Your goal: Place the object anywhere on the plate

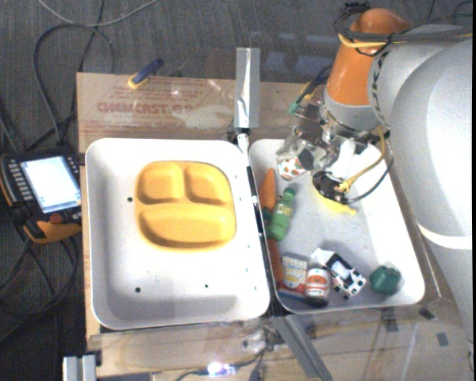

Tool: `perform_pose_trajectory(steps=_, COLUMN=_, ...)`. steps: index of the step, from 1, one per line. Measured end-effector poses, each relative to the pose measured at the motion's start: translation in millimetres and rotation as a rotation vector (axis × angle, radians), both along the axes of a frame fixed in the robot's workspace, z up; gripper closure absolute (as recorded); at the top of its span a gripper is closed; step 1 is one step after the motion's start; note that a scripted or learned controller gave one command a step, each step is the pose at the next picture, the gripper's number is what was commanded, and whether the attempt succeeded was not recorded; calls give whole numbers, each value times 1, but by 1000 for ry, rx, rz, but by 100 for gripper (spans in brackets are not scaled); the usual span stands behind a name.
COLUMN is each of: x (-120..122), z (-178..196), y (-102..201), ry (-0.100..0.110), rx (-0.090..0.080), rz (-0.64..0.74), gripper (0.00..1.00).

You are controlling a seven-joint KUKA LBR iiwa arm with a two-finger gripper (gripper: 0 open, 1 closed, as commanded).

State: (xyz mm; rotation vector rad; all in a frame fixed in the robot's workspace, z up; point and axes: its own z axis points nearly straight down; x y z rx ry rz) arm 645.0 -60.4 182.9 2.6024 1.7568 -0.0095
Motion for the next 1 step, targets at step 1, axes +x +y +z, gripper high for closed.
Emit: perform_pose_trajectory(steps=1, x=11, z=8, y=76, ry=-14, rx=-5, rz=234, gripper=100)
